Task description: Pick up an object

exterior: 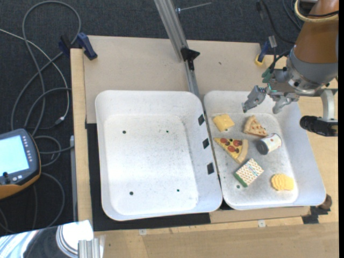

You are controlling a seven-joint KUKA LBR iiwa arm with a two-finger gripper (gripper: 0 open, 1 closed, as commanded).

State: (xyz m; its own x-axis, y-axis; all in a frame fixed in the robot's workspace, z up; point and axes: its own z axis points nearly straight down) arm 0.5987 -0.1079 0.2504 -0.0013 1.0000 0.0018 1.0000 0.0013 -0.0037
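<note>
The right bin [304, 160] holds several toy foods: a yellow cheese wedge [223, 122], a small pizza slice [255, 127], a larger pizza slice [232, 147], a grey-and-white can [269, 143] on its side, a speckled cracker with a green edge [249, 172] and a yellow ridged piece [282, 182]. My gripper [266, 103] hangs over the bin's far edge, above and behind the small pizza slice. It is open, with nothing between its two fingers.
The left bin [103, 107] sits beside the right one, with black clips [205, 142] along the seam. A slanted metal post [171, 20] rises behind the bins. Blue clamps [86, 46] grip the bench's far corners. A teach pendant [15, 160] and cables lie off the bench at left.
</note>
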